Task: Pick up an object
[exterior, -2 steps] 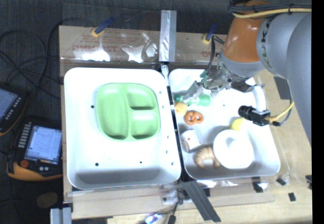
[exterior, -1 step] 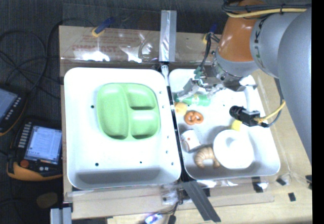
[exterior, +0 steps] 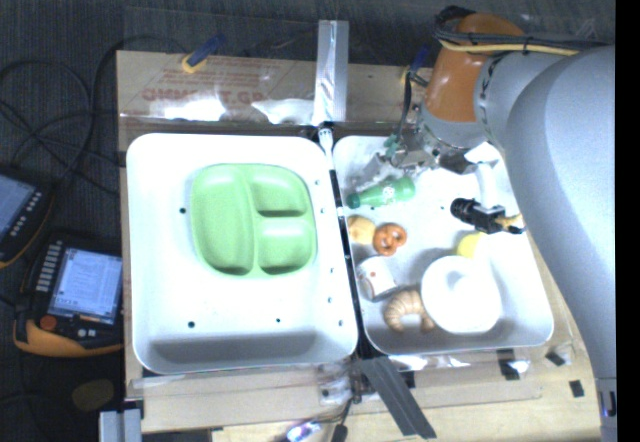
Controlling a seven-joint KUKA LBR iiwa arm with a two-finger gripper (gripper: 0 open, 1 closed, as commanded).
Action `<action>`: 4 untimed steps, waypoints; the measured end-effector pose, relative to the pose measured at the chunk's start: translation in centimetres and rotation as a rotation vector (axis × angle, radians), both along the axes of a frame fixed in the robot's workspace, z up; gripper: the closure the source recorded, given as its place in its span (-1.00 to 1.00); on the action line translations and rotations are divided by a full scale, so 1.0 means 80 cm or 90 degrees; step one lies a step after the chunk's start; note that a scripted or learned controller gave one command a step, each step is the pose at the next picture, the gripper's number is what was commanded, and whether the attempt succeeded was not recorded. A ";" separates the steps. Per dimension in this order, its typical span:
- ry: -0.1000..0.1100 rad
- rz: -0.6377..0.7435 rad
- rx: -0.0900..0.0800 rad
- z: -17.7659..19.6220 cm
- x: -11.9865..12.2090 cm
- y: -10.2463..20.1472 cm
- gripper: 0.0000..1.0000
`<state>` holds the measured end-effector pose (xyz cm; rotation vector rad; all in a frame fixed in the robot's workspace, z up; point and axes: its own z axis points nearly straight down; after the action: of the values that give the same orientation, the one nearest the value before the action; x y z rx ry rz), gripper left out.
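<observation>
Green bottle (exterior: pixel 385 194), lying on its side in the right bin's (exterior: pixel 535 325) upper left corner, looks light, stiff and slippery, so you'd grip across its body, with the gripper (exterior: pixel 402 156) just above it, state untellable.

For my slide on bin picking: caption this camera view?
KUKA gripper poised over a green bottle in the right bin; green tray sits left.

Divided tray (exterior: pixel 252 220) in left bin (exterior: pixel 150 260), bottle (exterior: pixel 385 194), plate (exterior: pixel 461 296) and small items in right bin (exterior: pixel 530 315)
</observation>
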<state>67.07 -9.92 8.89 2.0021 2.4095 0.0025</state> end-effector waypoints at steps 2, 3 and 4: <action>-0.005 0.068 0.002 0.014 -0.092 -0.005 1.00; 0.005 0.015 0.002 0.133 -0.088 0.009 1.00; 0.006 0.015 0.001 0.133 -0.088 0.009 -1.00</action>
<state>60.02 -9.16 19.54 1.9791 2.4394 -0.0037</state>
